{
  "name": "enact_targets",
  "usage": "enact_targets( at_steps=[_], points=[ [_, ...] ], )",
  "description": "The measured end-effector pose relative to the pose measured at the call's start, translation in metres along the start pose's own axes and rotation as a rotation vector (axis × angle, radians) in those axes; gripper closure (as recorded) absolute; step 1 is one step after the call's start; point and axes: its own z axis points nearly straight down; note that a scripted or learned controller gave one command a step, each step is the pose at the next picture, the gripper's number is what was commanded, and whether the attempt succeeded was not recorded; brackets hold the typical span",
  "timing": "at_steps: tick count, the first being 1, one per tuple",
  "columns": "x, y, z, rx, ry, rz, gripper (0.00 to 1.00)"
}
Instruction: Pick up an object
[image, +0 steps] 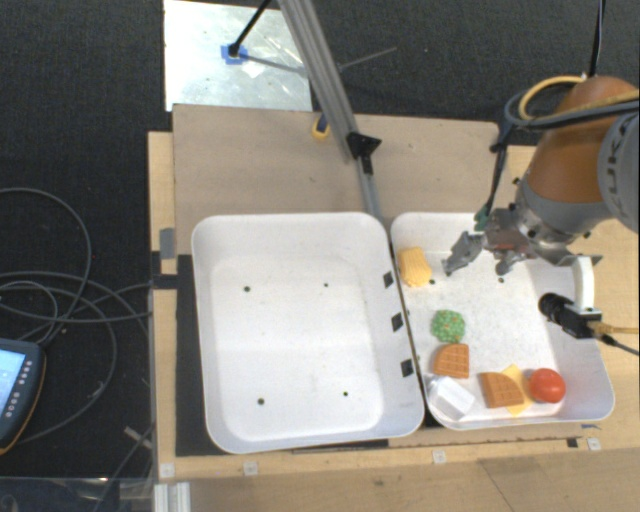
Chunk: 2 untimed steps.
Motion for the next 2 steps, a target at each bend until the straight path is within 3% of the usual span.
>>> enact_targets(
  at_steps=[2],
  points=[
    [0.002,-0.005,0.115,0.002,0.001,-0.001,0.00]
  ],
)
